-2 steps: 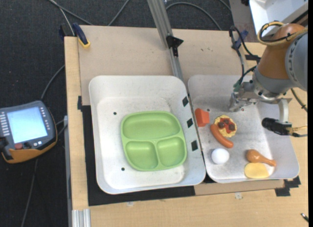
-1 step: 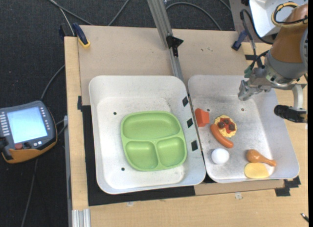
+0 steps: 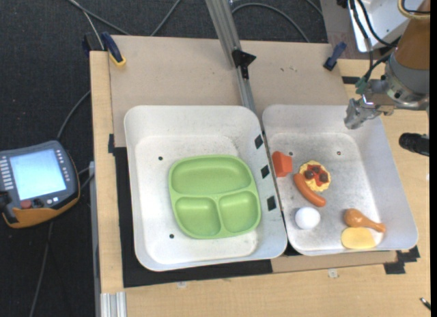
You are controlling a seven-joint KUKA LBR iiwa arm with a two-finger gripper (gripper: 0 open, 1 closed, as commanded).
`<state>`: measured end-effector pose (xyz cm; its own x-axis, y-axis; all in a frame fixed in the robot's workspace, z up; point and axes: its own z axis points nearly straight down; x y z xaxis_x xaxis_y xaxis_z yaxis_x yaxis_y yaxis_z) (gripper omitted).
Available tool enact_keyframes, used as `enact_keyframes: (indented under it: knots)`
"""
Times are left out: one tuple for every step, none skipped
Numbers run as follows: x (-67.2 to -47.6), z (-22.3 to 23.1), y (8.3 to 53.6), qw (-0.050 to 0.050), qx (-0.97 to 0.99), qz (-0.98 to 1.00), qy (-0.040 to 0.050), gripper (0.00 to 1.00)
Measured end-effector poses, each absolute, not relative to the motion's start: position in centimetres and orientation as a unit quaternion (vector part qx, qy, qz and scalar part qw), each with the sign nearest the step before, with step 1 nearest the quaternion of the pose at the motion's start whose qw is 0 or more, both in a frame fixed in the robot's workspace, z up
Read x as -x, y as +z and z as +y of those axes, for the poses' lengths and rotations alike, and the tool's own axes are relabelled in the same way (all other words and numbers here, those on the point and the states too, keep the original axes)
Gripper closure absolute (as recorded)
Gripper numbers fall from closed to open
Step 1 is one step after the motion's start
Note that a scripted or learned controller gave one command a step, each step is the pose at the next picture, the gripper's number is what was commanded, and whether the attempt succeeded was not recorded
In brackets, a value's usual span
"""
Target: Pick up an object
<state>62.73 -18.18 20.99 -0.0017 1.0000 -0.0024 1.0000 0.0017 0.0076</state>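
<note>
The right bin (image 3: 369, 141) holds several toy foods: an orange-red block (image 3: 282, 164), a small pizza (image 3: 315, 175), a sausage (image 3: 308, 190), a white ball (image 3: 307, 218), a drumstick (image 3: 362, 220) and a yellow piece (image 3: 359, 239). My gripper (image 3: 356, 113) hangs over the bin's far right corner, well away from all of them. Nothing shows between its fingers.
The left bin (image 3: 147, 131) carries a green divided plate (image 3: 214, 195). A metal pole (image 3: 229, 32) slants across the back, between the bins. A teach pendant (image 3: 35, 181) lies off the bench to the left. Blue clamps (image 3: 113, 49) grip the back edge.
</note>
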Motion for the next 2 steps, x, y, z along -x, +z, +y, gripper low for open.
enact_keyframes:
  knots:
    - [-62.8,-18.2,21.0,0.002,-0.707,0.708,0.0006,1.00]
    - [-63.3,-13.7,21.5,0.000,-0.705,0.709,0.0009,1.00]
